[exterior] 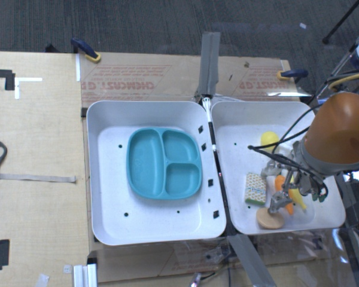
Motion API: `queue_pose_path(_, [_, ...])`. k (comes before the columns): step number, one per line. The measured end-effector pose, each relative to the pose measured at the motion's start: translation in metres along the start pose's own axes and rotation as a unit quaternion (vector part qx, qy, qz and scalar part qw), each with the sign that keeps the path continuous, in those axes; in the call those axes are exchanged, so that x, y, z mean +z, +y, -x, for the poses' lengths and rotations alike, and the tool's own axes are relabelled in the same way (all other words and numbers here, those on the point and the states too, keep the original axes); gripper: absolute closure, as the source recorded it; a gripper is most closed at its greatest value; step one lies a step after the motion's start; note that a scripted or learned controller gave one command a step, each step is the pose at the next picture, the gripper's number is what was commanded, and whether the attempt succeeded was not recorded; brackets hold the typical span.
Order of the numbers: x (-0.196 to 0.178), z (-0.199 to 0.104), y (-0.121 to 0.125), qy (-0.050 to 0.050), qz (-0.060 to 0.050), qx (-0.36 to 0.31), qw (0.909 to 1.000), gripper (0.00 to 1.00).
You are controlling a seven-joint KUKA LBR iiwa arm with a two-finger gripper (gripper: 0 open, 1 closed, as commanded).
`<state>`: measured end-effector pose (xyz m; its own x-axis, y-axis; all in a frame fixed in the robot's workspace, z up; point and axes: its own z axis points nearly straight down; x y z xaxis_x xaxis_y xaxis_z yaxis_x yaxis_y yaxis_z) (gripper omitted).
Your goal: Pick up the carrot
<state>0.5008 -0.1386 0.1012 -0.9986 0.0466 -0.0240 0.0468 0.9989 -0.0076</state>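
My tool (281,197) hangs low over the right bin (239,124), near its front edge, with the grey wrist and orange band above it reaching in from the right. The carrot (279,183) lies right at the tool: a small orange piece shows just beside the metal parts, and more orange shows slightly lower and to the right, close against something yellow there. I judge these orange bits to be one carrot partly covered by my own hardware, with its long axis running roughly from the upper left down to the lower right, but the cover is too heavy for me to be sure.

Whether my tool is spread or pressed together I cannot tell; cables and the wrist body hide that part, and I see nothing clearly pinched.

What matters for the coming move is that the carrot is directly under or against the tool, not off to a side, so little sideways travel seems needed. The neighbours crowd it: a green-and-white sponge (255,188) just to the left, a tan round disc (270,219) just in front, and a yellow lemon-like piece (269,139) farther back. The left bin (102,178) carries a teal divided plate (165,162), well apart from all this.
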Motion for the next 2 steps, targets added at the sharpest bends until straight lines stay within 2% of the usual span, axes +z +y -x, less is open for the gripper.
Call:
queue_pose_path(1, [-0.011,0.006,0.001,-0.008,-0.001,-0.002,1.0,1.0])
queue_pose_path(2, [-0.089,-0.002,-0.001,0.01,0.002,0.089,0.996,1.0])
